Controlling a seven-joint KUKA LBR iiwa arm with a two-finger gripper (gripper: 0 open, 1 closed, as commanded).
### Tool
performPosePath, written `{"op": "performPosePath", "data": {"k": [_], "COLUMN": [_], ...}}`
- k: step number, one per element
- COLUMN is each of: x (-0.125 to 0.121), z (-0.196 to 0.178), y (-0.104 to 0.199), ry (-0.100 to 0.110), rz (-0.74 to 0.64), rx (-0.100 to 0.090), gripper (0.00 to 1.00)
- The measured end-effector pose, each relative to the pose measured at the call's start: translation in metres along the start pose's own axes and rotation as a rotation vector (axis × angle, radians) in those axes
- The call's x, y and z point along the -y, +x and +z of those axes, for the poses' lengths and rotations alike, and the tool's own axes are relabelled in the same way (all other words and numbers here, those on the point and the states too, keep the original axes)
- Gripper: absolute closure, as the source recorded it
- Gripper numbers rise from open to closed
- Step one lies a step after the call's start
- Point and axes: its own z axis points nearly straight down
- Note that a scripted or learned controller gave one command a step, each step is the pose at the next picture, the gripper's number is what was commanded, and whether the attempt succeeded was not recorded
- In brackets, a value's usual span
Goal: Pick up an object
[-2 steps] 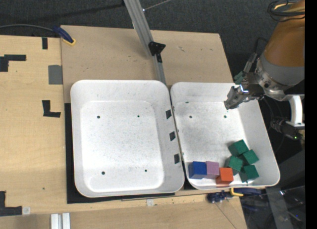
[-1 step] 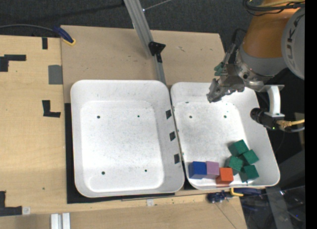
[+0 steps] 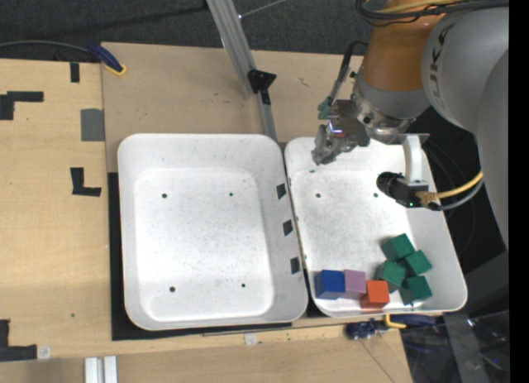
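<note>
The arm's two-finger metal tool hangs over the far left corner of the right shallow white plastic bin, just beside the rim shared with the left shallow white plastic bin. Whether the tool is spread or pressed together cannot be told from this slanted view; nothing is seen between its tips.

The task objects lie well apart from the tool, clustered along the near edge of the right bin. In a row from left: a small blue block, a small lilac block, a small orange block, each touching its neighbour. Toward the near right corner sits a huddle of small dark green blocks.

Both bins rest on the light wooden table, on a black mat.
</note>
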Motion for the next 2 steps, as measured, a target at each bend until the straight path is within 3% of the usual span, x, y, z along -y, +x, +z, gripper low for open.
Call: {"op": "performPosePath", "data": {"k": [2], "x": [-0.046], "z": [0.036], "y": [0.095], "ry": [-0.001], "rz": [0.000], "rx": [0.000], "gripper": [1.00]}}
